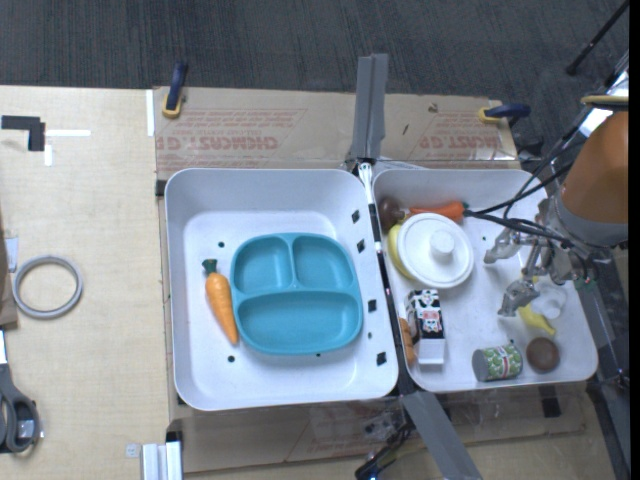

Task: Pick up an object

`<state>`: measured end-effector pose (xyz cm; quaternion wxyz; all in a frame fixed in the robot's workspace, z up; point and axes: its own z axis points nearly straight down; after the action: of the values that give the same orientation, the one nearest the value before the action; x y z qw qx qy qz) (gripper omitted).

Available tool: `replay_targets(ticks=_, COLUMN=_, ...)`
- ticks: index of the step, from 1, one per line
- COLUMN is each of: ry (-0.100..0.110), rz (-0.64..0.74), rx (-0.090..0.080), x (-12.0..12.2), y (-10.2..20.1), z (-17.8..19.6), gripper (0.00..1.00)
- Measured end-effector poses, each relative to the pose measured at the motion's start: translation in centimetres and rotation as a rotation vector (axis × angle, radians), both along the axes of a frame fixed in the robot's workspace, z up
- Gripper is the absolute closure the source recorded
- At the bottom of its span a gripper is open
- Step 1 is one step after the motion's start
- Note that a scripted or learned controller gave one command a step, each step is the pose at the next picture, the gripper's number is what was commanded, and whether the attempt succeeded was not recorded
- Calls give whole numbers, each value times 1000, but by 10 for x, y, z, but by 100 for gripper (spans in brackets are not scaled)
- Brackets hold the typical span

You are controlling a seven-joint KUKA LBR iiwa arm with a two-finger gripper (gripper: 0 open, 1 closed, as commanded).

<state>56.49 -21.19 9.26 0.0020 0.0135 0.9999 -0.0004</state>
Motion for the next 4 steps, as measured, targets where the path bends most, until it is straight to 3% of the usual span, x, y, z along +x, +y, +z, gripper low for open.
replay_targets(ticks=1, ry=-4, rz=-152, rx=0, x=-54, y=-10, z=1, gripper=0)
replay_targets(ticks=2, ry=-5, rz=-148, rx=-1, x=-53, y=-8, z=10, gripper=100)
replay_targets(ticks=3, ry=-1, rz=-127, rx=1, x=-23, y=4, z=111, gripper=100)
replay_targets(ticks=4, ry=2, rz=-213, rx=2, x=-86, y=26, z=17, gripper=100)
